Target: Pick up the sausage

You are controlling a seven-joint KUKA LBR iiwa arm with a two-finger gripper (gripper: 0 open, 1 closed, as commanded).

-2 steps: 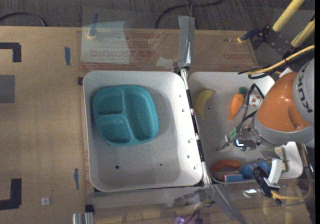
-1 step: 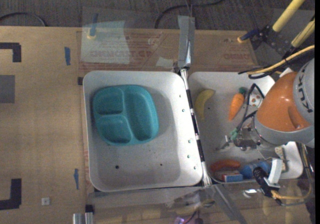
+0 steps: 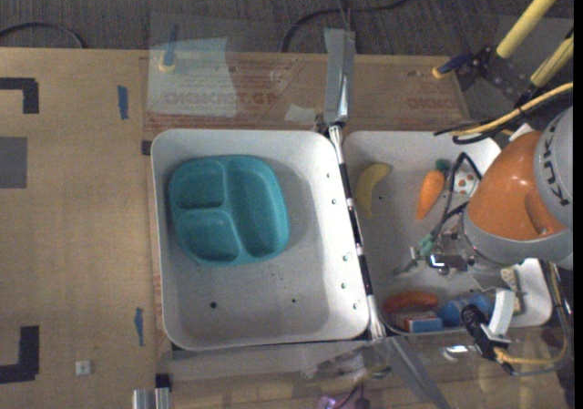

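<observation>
Currently the sausage [image 3: 410, 301] lies in the right bin [image 3: 396, 152], near its front edge, a reddish-orange curved piece just beside a blue object [image 3: 453, 311]. A carrot [image 3: 429, 193] and a banana [image 3: 372, 185] sit further back in the same bin. The left bin [image 3: 246, 307] bears a teal plate [image 3: 228, 207]. The arm [image 3: 515, 202] hangs over the right bin, and the end effector [image 3: 435, 257] sits between carrot and sausage; whether it is wide or narrow cannot be told from this slant, and nothing shows in its grip. The sausage is likely a light toy, smooth and rounded, apt to roll or slip. A hold across its middle, square to its length, seems safest, though the blue object crowds one end.
</observation>
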